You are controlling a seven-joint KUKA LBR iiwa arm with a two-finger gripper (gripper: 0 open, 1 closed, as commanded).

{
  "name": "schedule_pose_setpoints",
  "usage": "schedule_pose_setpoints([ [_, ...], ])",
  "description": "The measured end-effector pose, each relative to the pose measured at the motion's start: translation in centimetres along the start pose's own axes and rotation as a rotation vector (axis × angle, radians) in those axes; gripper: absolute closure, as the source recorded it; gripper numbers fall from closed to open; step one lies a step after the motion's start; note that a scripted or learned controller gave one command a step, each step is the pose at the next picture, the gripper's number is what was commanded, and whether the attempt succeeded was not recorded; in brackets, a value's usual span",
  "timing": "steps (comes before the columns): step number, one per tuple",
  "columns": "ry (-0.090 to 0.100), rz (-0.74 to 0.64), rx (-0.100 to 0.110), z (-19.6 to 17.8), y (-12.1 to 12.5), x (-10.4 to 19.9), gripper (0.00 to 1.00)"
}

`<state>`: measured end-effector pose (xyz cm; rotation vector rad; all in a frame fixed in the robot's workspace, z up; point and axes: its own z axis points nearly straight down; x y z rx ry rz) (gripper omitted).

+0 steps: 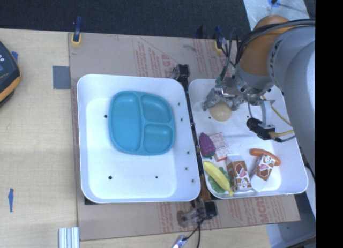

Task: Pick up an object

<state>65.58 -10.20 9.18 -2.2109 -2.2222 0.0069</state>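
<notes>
A blue sectioned plate (142, 122) lies alone in the left white bin (86, 134), well to the left of the claw (225, 96) and a little nearer the camera, as a grey arm (292, 54) with an orange band reaches in over the desk (37, 150) to work the right white bin (297, 180). The claw hangs low at the far end of that bin, its metal fingers (210, 102) spread around a pale, round, egg-like object (220, 113) that sits just below it, touching or all but touching the tips. Whether the fingers have clenched on it cannot be told from this angle. Nearer the camera from the claw lie a purple, grape-like piece (207, 145), a small printed packet (220, 146), a yellow banana (217, 176) on something green, a brown carton (238, 173), and, off to the claw's right, a second small carton (264, 167) beside an orange sausage-shaped toy (263, 155). The egg-like object appears light, hard and smooth, probably plastic play food, and its curve is likely to let it roll or squirt free of a pinch taken off-centre. The surest hold would seem to be across its widest part, fingers square to either side.
</notes>
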Motion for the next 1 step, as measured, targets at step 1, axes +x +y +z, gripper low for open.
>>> schedule_pose_setpoints([
  [1, -0.001, 0.002, -0.001, -0.01, 0.01, -0.39, 0.0],
])
